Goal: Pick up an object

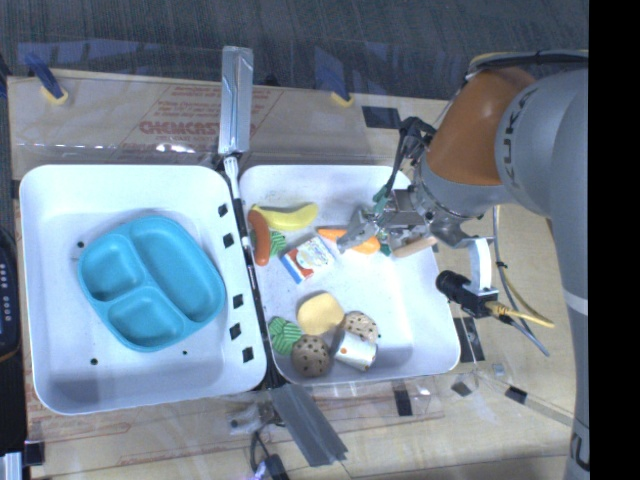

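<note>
the claw (372,230) is hanging low in the right bin (425,313), and an orange carrot-like piece (357,240) is sitting right under its tips. i cannot tell how the claw is set, or whether it has that piece at all. metal and orange are overlapping from up here.

to my eye the step in hand is the grab itself. doing it well is looking like a matter of getting square over the middle of the orange piece, with its long side lying across the bite. a straight lift would be wise, since the small white packet (310,258) is lying just beside the claw, toward the divider, and could get dragged along.

a little further that way, the banana (287,215) and a reddish sausage shape (260,238) are crowding the divider wall. below the claw, toward the bin's near rim, a yellow round (320,313), a green leafy thing (283,334), a speckled brown cookie (311,355) and a white cup-like piece (357,348) are bunching together, well apart from the tips and not blocking anything.

farthest off, past the divider, the left bin (50,268) is holding a blue sectioned tray (150,283). the thick grey arm (540,148) is looming over the right rim.
</note>
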